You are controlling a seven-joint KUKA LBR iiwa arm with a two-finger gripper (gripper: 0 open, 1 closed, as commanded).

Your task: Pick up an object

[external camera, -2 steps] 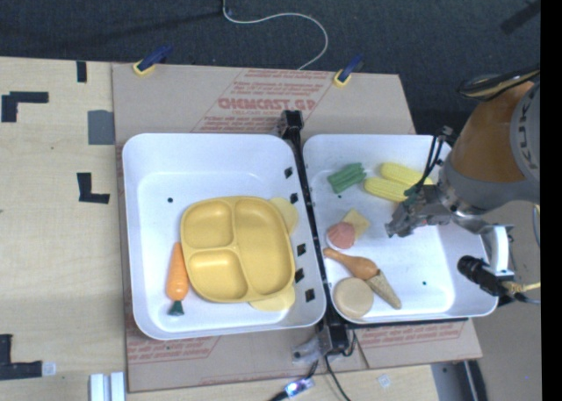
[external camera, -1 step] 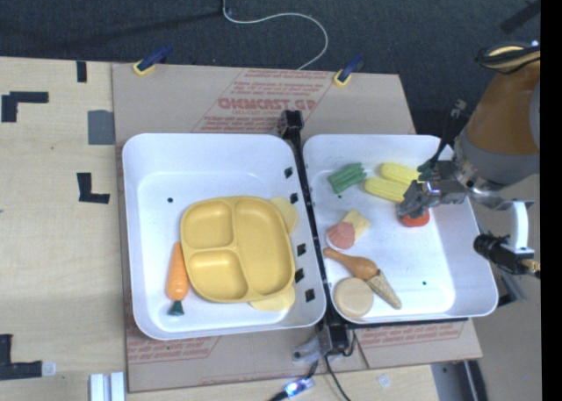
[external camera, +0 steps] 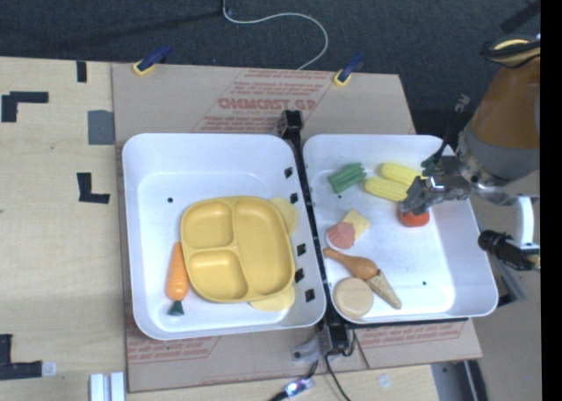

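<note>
Pincer (external camera: 421,198) over red piece (external camera: 415,216), corn cobs (external camera: 392,181) just beside

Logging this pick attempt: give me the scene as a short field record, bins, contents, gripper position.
left bin: yellow divided plate, orange carrot beside it on the plate's left
right bin: two corn cobs, green bean pod, cheese wedge, pink round piece, drumstick, round cracker, ice cream cone, red object
gripper: over right bin, directly above the red object
grasp: not confirmed
</note>
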